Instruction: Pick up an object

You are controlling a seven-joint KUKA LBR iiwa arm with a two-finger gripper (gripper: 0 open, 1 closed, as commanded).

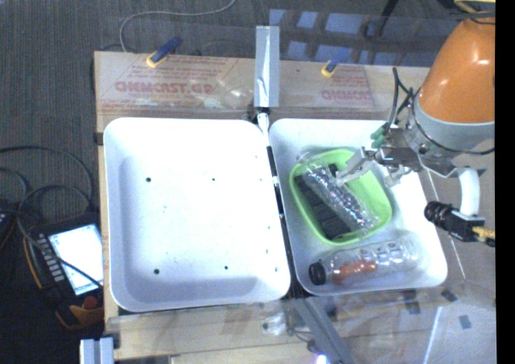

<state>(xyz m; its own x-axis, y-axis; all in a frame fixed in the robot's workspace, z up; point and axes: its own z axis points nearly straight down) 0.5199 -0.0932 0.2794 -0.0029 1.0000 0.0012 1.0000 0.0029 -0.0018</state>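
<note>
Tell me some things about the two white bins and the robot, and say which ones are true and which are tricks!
1. The green container sits in the right bin. True.
2. The clear bottle stands upright in the left bin. False: it lies on its side in the right bin, in front of the green container.
3. The gripper is over the green container. True.
4. A shiny wrapped packet lies inside the green container. True.
5. The arm's big rounded part is blue. False: it is orange.
</note>
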